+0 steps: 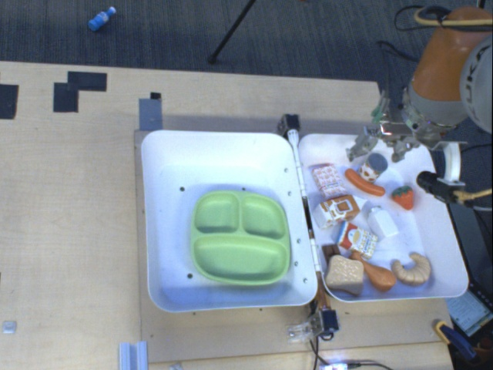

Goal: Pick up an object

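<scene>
My fingers [382, 143]: spread apart, pinching nothing, poised over the far end of the right bin.
Right bin [447, 241]: holds the toys I could pick.
Just beneath me: a small round grey-blue piece [376, 163] and a sausage [363, 183], touching each other.
Near them: a strawberry [403, 197], a pink packet [326, 179], a brown box [339, 208].
Near end: a bread block [345, 274], a croissant [411, 268].
Left bin [166, 176]: carries a green divided plate [240, 237].
Surface [69, 230]: pale wood.
</scene>
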{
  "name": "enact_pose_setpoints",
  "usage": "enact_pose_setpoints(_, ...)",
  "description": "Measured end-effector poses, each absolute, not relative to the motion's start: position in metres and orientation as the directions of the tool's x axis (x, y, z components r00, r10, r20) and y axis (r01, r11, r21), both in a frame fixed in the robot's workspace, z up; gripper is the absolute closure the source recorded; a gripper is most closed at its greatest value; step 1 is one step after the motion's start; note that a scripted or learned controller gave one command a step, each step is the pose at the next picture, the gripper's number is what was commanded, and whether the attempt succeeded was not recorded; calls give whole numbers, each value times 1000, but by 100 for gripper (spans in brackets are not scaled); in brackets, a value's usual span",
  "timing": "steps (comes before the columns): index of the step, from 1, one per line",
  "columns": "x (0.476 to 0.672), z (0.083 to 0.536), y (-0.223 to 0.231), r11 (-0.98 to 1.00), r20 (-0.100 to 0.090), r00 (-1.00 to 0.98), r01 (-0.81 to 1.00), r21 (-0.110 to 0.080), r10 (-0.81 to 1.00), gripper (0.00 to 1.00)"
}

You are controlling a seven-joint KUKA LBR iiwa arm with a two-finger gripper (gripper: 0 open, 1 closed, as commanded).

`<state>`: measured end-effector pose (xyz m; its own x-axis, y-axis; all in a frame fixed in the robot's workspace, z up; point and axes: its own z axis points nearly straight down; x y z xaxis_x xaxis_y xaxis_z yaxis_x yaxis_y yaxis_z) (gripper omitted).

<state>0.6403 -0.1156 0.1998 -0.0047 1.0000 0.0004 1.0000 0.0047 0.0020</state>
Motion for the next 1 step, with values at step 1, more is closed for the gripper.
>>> enact_pose_setpoints(1,634,108,-141,2,0,-2,1000,0,1000,0)
